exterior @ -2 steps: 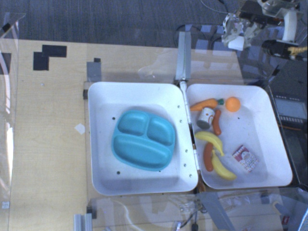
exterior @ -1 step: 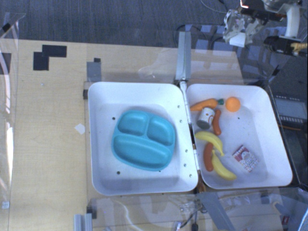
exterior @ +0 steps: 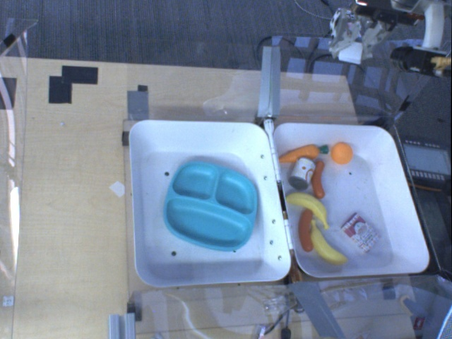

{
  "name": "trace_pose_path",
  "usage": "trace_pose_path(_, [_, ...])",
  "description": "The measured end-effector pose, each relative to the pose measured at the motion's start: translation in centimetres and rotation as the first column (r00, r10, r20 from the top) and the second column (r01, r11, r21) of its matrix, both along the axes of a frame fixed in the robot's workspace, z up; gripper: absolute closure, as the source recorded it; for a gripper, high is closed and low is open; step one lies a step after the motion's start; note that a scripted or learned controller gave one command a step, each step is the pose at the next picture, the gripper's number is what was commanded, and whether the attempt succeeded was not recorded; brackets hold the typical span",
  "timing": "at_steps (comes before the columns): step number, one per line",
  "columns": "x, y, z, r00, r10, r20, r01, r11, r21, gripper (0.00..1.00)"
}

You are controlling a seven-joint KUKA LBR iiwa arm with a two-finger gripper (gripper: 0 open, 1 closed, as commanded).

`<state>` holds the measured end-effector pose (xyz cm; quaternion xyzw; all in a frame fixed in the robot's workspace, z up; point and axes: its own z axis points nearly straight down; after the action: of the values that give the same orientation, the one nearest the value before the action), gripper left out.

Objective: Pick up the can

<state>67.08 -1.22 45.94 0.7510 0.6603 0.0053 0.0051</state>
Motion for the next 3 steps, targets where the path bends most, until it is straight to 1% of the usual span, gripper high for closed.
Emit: trace_pose_path(3, [0.2,0.5,3.5,1.000,0.019,0.015,-0.019,1.000,-0.002,1.00])
